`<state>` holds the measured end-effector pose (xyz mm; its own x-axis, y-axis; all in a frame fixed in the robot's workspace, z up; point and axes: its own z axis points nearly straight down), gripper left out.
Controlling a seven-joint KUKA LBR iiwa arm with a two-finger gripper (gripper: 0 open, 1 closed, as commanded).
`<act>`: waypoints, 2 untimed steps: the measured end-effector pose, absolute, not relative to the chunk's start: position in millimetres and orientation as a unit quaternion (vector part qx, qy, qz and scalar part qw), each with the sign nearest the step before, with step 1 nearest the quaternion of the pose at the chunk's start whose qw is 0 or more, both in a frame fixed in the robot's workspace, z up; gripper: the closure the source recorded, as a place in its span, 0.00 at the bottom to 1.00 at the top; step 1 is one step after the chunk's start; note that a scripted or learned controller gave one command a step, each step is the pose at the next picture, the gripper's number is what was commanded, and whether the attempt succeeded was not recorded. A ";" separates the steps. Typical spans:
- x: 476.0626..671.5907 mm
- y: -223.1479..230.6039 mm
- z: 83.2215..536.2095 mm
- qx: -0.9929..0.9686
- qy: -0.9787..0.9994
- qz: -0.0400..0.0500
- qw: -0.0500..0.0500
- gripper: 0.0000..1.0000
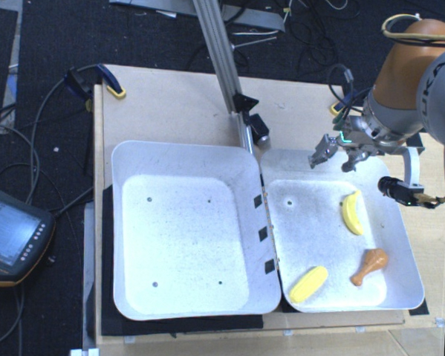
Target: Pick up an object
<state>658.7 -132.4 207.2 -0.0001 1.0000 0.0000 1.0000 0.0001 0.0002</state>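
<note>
Arm [418,68]: running off the right edge, upper links cut away.
Gripper [336,159]: hovering over the right bin's [301,174] far rim, fingers spread apart, gripping nothing.
Banana [351,214]: lying curved, smooth yellow, near the bin's right side.
Corn-like piece [308,284]: resting yellow, oblong, at the near edge.
Drumstick [369,266]: sitting glossy brown beside it.
Left bin [179,231]: showing speckled white plastic.

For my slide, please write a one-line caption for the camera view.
Pincer open above right white bin holding yellow banana, yellow oblong piece, brown drumstick.
</note>
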 end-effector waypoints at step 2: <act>666.1 -133.2 159.8 0.707 0.707 -0.001 -0.002 0.00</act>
<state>666.1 -133.2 159.8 -0.0005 1.0000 0.0006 1.0000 0.0005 -0.0040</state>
